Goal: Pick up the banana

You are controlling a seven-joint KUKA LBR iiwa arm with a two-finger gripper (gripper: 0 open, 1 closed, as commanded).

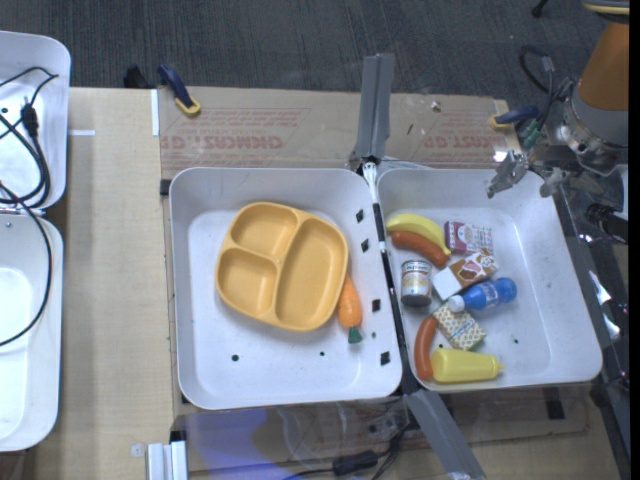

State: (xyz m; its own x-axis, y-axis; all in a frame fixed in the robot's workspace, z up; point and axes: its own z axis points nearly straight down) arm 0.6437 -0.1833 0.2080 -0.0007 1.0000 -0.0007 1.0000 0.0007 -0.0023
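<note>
While the banana (416, 231) lies untouched in the right bin (560, 298), the task stands at its opening step: the approach. The fruit sits at about ten o'clock within that bin, near the divider between the two bins, its curve running from upper left to lower right. A reddish sausage (422, 247) lies right against its lower edge, and a small tin can (415, 281) stands just beside that, at about six o'clock from the banana.

The gripper (518, 168) hangs over the bin's rim at roughly one o'clock, well apart from the banana, with nothing between its fingers; how wide they stand is too small and cluttered to tell. The arm's orange band (612, 68) shows above it at the frame's right.

The next move, as I judge it, calls for travel toward nine o'clock across the bin, then a descent onto the banana's middle, with the fingers set across its narrow width rather than along its length. The sausage pressed against it is the main hazard: a jaw coming down on that side could catch both or nudge the banana away. The yellow tray (283, 264) and carrot (349, 309) in the left bin (200, 348) play no part.
</note>
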